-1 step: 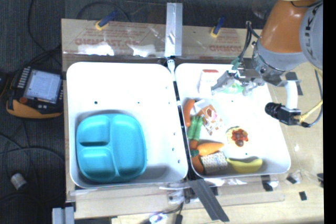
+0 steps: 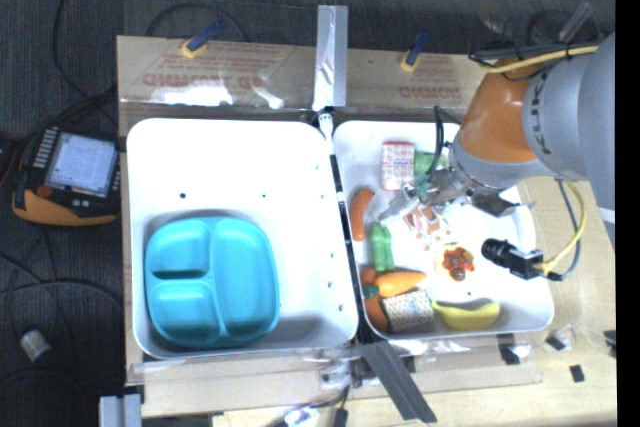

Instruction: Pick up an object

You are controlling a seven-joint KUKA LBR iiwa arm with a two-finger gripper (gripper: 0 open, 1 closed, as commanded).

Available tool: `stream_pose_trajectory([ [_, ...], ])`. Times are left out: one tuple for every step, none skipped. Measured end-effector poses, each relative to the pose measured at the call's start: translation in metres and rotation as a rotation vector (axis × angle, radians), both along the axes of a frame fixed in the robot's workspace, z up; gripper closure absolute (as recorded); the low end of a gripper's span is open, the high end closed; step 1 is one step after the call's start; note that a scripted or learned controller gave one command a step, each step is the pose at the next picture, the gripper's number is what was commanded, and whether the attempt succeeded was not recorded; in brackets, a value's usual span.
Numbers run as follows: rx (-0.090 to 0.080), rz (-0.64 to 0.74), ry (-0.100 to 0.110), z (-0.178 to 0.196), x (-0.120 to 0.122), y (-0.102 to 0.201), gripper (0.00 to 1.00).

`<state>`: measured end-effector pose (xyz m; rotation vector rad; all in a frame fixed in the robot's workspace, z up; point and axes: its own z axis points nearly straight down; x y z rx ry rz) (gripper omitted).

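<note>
My gripper [image 2: 415, 203] hangs low over the middle of the right bin [image 2: 530, 310], reached in from the right under the orange band [image 2: 495, 120]. Just below its tip lies a white-and-red packet [image 2: 432, 227]. A red-and-white box [image 2: 397, 163] and a green item [image 2: 426, 163] lie behind it. To its left are an orange piece [image 2: 360, 213] and a green bottle [image 2: 381, 243]. Nearer the front lie a carrot [image 2: 396, 281], a small red fruit piece [image 2: 458, 261], a banana [image 2: 466, 315] and a patterned can [image 2: 408, 311].
The left bin [image 2: 230, 150] holds a turquoise divided plate [image 2: 212, 277] at its front left. A black part on a yellow cable [image 2: 512, 257] sits over the right bin's right side. A divider wall [image 2: 342, 225] separates the bins.
</note>
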<state>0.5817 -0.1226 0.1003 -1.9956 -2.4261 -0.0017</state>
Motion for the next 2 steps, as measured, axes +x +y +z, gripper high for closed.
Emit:
stream_pose_trajectory([
  [0.000,-0.002,0.001,0.008,0.000,0.000,1.00],
  [0.000,-0.022,0.004,0.100,-0.021,0.046,1.00],
])
